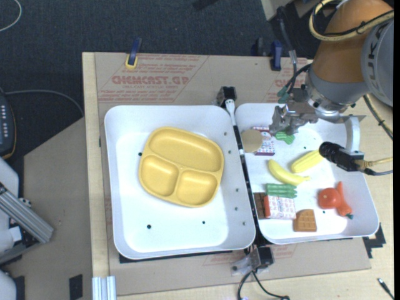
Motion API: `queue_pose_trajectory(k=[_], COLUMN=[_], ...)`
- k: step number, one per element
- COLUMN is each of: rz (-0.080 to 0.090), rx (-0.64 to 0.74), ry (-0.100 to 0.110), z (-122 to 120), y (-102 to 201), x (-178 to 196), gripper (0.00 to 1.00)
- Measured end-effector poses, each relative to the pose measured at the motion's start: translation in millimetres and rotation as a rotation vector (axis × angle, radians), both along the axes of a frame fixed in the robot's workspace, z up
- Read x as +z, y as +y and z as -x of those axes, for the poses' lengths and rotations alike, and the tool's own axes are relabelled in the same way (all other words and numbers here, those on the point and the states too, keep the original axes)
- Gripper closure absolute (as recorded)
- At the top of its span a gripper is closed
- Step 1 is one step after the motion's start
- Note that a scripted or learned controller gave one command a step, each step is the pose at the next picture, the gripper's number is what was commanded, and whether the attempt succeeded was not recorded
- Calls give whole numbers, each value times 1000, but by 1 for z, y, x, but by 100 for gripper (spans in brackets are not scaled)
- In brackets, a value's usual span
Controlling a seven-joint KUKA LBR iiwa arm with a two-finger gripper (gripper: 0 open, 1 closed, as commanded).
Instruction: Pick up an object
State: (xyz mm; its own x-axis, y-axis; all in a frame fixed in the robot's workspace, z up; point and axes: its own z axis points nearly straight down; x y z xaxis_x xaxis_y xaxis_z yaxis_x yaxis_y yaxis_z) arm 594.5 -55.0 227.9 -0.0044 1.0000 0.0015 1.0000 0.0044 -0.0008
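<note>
Nearest item: a brown waffle-like square is seen at the near edge of the right bin, well below the gripper; a red-and-white packet lies just left of it

Gripper: the gripper is held low over the far part of the right bin, below the grey arm and its orange band; whether the fingers are apart or together cannot be told, since they are too small and dark against the clutter

At the gripper: a small green piece is seen just beneath the tips; contact cannot be judged; a pink-and-white wrapper lies just to the left and slightly nearer

Beside the gripper: a tan round disc rests left of the wrapper, against the bin's left wall

Below the gripper: a yellow banana lies nearer the camera; a yellow corn-like piece lies just right of it; a green packet sits under the banana

Right of the gripper: a black cylinder is seen on the arm's side; a red pepper-like toy lies nearer, by the right wall

Far left of the gripper: the left bin holds a yellow divided tray
</note>
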Motion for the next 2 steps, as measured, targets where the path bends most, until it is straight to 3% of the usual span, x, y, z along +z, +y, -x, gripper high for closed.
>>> queue_pose_trajectory(k=[1, 2], rz=[0, 1], rx=[-2, -3], ry=[2, -3], z=[7, 8], y=[37, 38], x=[-12, 3], gripper=[100, 100])
